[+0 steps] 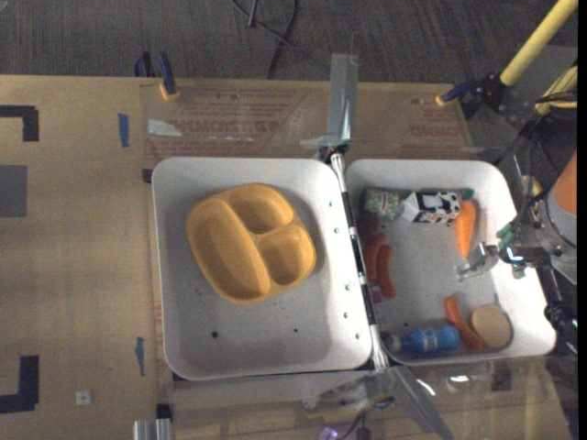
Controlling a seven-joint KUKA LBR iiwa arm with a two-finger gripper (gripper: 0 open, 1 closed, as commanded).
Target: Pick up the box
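White plastic, two shallow bins sitting side by side on a tan bench. The left bin [183, 337] is holding a yellow three-compartment plastic plate [249, 242], lying toward 11 o'clock. The right bin [431, 291] is holding the small cow-patterned milk carton box [424, 206], lying on its side at 12 o'clock; an orange carrot [467, 226] lying just beside it at 2 o'clock; red sausages [381, 264] at 9 o'clock; a blue bottle [430, 339] at 6 o'clock; a round tan bun [492, 326] at 5 o'clock. The metal two-finger gripper [481, 261] is hovering at 3 o'clock, gripping nothing visible; how wide it stands, I cannot tell.
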